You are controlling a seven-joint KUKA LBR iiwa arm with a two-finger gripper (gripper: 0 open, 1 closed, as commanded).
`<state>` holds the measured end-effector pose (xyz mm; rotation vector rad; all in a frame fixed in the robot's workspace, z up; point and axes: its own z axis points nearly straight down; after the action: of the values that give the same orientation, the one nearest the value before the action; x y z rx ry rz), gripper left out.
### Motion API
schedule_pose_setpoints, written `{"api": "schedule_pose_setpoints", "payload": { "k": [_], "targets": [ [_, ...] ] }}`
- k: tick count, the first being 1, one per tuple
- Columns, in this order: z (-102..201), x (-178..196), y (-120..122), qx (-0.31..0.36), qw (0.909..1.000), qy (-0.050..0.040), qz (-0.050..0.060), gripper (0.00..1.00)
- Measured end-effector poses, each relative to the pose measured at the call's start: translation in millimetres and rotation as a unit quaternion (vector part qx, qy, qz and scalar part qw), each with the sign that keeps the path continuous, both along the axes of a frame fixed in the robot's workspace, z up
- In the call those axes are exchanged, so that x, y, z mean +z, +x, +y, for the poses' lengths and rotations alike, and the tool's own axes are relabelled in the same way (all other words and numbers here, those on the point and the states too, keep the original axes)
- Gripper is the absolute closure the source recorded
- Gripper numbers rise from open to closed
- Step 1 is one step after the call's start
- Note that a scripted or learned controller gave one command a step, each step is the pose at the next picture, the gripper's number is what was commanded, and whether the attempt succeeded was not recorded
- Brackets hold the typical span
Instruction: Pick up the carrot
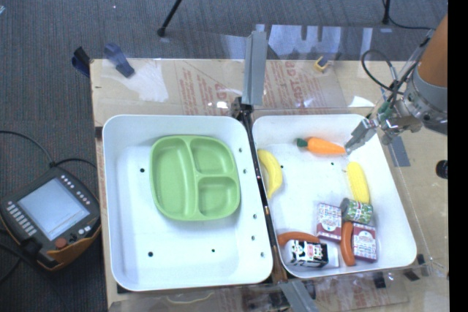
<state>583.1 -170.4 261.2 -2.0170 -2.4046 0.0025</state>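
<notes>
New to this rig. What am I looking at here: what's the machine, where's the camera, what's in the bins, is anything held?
One fixed camera looks down at a slant on a bench with two shallow white bins. The grey robot arm with an orange band reaches in from the right; its two-finger gripper sits just right of the orange toy carrot with a green top, which lies in the right bin. Nothing is visibly held. That bin also has two yellow toy bananas, small printed boxes and a black-and-white carton. The left bin holds a green divided plastic plate.
</notes>
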Motion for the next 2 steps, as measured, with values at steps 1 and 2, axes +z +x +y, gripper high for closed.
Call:
{"api": "schedule_pose_setpoints", "payload": {
  "k": [1, 2],
  "targets": [
    [72, -80, 61, 0.009, 1.0000, 0.0002, 0.000, 0.00],
    [34, -176, 61, -0.009, 1.0000, 0.0003, 0.000, 0.00]
  ]
}}
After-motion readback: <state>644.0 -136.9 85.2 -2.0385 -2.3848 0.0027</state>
